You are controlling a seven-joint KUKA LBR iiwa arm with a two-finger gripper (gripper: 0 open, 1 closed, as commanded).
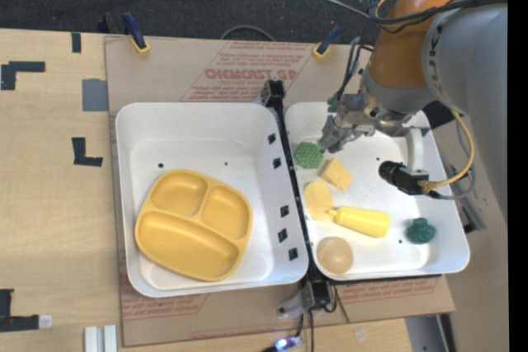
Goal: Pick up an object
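Nearest us, at the bottom of the right bin (445, 260), sits a beige round piece (336, 254), with a yellow bottle (361, 219) lying on its side just above it at about one o'clock. A pale yellow lump (318, 199) touches the bottle's cap end, and a cheese wedge (336, 174) lies just beyond that. At the bin's four o'clock corner rests a dark green piece (421, 231), well apart from the rest.

We see the gripper (337, 133) low over the bin's ten o'clock corner, its tip beside a green ball (308, 154) that lies close against the divider wall. We judge the ball or the wedge to be the likely target, since the arm leans toward both. Nothing shows between the fingers, and we cannot tell whether they are spread or closed.

The divider and its black clips (285, 177) crowd the ball from nine o'clock, so a grasp there risks striking the wall. The wedge at five o'clock of the ball narrows the gap further. In the left bin (132, 128) a yellow divided plate (193, 223) lies flat, out of the way on the counter (49, 202).
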